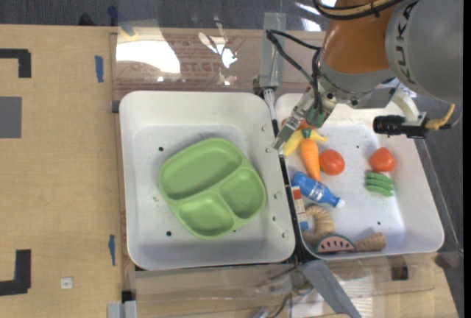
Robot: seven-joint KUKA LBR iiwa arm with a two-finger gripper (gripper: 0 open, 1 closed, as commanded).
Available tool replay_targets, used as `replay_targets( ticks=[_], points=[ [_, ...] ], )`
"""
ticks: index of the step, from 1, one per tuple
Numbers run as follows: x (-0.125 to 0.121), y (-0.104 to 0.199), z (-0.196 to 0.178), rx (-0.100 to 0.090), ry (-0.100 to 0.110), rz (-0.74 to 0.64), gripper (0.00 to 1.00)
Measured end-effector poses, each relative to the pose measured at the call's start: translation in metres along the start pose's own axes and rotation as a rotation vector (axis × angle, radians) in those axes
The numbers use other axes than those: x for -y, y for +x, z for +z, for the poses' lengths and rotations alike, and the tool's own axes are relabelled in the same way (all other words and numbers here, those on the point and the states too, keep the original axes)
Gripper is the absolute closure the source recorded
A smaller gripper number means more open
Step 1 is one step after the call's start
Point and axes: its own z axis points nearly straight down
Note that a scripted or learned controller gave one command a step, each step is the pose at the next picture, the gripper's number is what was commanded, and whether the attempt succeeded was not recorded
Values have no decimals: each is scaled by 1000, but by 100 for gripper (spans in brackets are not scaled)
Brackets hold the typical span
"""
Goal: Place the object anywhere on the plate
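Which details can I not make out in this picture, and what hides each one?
- Gripper, camera view: fingers too small and blurred over the banana to judge any hold.
- Right bin: its far wall is covered by the arm.
- Items by the watermelon slice: too small to identify.

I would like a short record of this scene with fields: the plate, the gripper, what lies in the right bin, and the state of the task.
plate: green plate with three compartments, in the left bin, nothing on it
gripper: gripper low over the right bin, near its upper left corner, by a yellow toy
right bin items: carrot, two red tomatoes, green pods, blue bottle, watermelon slice
task state: no object placed on the plate yet
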Motion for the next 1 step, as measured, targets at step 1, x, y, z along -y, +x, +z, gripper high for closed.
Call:
replay_targets(
  ticks=[1],
  points=[
    [8,25,17,-5,2,-247,0]
  ],
)
